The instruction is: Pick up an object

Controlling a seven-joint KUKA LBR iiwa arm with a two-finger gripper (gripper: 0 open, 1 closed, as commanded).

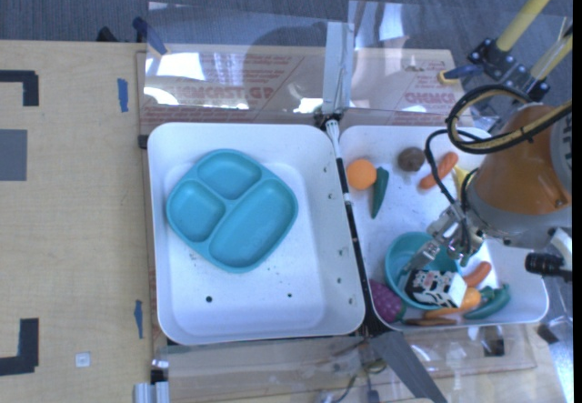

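Reaching arm: the grey arm (514, 174) with its orange band comes in from the right and bends down over the right bin (409, 210).
Claw: the claw (443, 251) hangs low over the near part of the right bin, just above the teal bowl (397, 260), and it is tilted toward the left.
Claw state: I cannot tell how far it is open, and no object is seen held in it.
Objects to pick: all loose objects lie in the right bin.
Near the claw: a black and white toy (432, 285) sits at the bowl's near edge, just under the claw; an orange piece (475, 276) and a long green piece (491, 303) lie beside it, and a purple lump (386, 301) is at the bowl's left.
Far part of the bin: a smooth orange ball (361, 174), a narrow dark green pepper (378, 192) touching it, a dull brown ball (411, 158) and an orange carrot (438, 169).
Left bin: the left bin (300, 292) is white and shallow, with round corners and small dark specks.
Plate: a blue plate (232, 208), smooth plastic with three compartments, lies in the left bin.
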